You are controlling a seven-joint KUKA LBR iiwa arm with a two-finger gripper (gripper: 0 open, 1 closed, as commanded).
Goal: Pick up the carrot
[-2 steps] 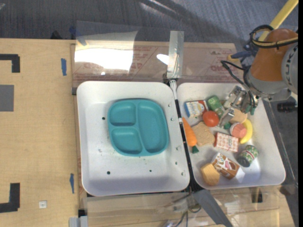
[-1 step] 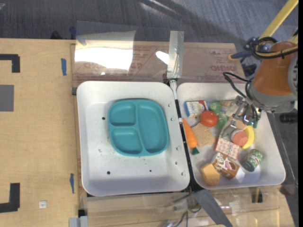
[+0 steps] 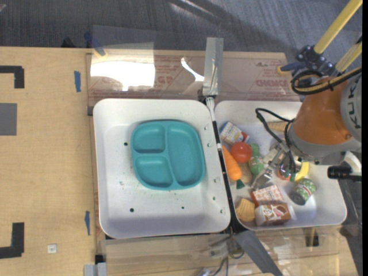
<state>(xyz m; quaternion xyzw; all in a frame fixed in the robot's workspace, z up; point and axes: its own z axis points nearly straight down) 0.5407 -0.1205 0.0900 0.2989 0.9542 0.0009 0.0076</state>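
Observation:
The orange carrot (image 3: 232, 164) lies in the right bin (image 3: 336, 214), close to its left wall and pointing toward the front. A red tomato (image 3: 242, 152) touches its far end. My gripper (image 3: 270, 170) is low in the same bin, a short way right of the carrot, above a green item (image 3: 256, 166). Nothing I can make out is held in it. The orange-banded wrist (image 3: 319, 119) rises behind it to the right.
Around the gripper lie a small white carton (image 3: 231, 132), a yellow item (image 3: 302, 170), a green can (image 3: 303, 190), two red snack packets (image 3: 270, 203) and a tan waffle-like piece (image 3: 245, 210). The left bin (image 3: 109, 171) holds a teal divided plate (image 3: 168, 154).

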